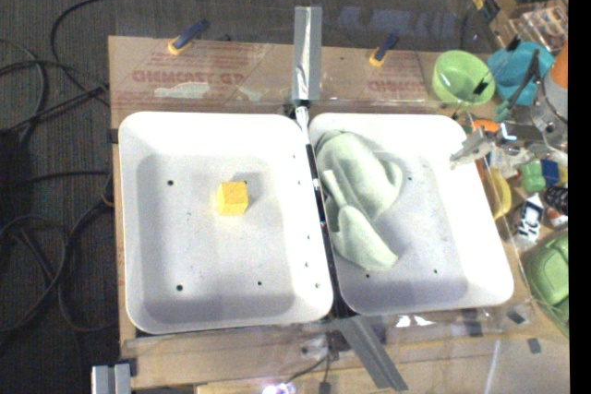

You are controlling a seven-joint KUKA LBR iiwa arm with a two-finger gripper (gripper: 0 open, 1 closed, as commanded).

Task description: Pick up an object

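The nearest edge of the bench (231, 355) carries the front rims of the two bins. In the left bin (148, 291), a small yellow block (233, 197) sits alone on the floor, a little toward the far side of centre and well apart from every wall. It looks like a stiff, light cube with flat faces, so it should handle easily: a pinch across two opposite faces from straight above seems the natural hold, and there is free room all round it for that.

In the right bin (462, 281), a pale green soft item (360, 198), which looks like a padded mitt or plush thing, lies against the bin's left wall, running from near the far left corner down past the middle. It would likely be light, limp and squashy; a hold on a raised fold near its middle would probably serve better than one on a thin edge, and the wall beside it crowds one side.

Farther back, at the right bin's far right corner, the gripper (469, 149) hangs over the rim, apart from both objects. Nothing shows in it, and whether it is released or clenched I cannot tell. Beyond the bins, the far edge of the bench bears a taped clear sheet (231, 78)
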